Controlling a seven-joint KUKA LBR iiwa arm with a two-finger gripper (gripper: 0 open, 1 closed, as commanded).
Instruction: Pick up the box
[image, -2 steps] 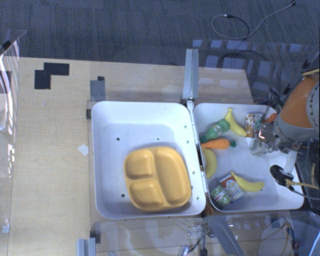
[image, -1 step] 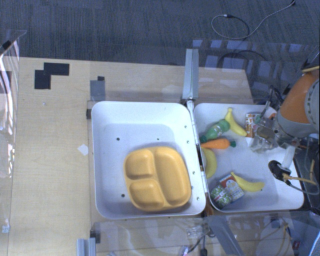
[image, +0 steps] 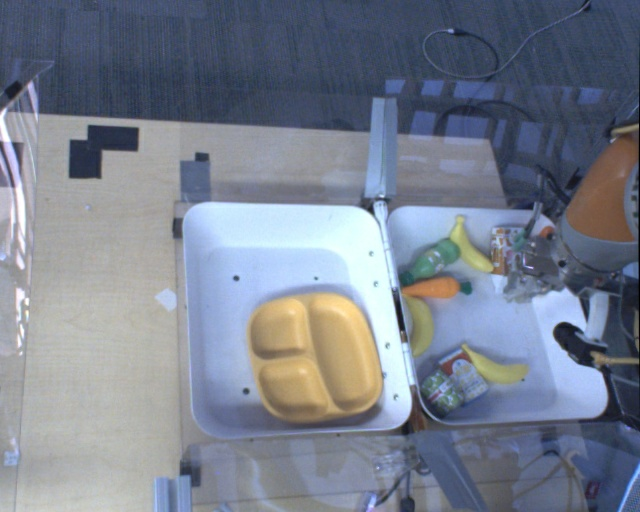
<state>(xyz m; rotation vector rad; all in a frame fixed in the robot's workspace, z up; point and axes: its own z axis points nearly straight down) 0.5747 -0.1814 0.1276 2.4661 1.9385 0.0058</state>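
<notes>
Box (image: 507, 246) sits near the right bin's (image: 575, 405) far edge beside the hand (image: 527, 272); its grip cannot be judged, so fingers should straddle it squarely.

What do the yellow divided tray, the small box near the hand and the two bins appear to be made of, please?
The yellow tray looks like moulded plastic, matte: rounded compartment edges, even colour. The box by the hand is probably printed cardboard, judging by its colourful faces and sharp corners, though it is small and partly hidden. The left bin and right bin seem smooth white plastic with a soft sheen.
</notes>
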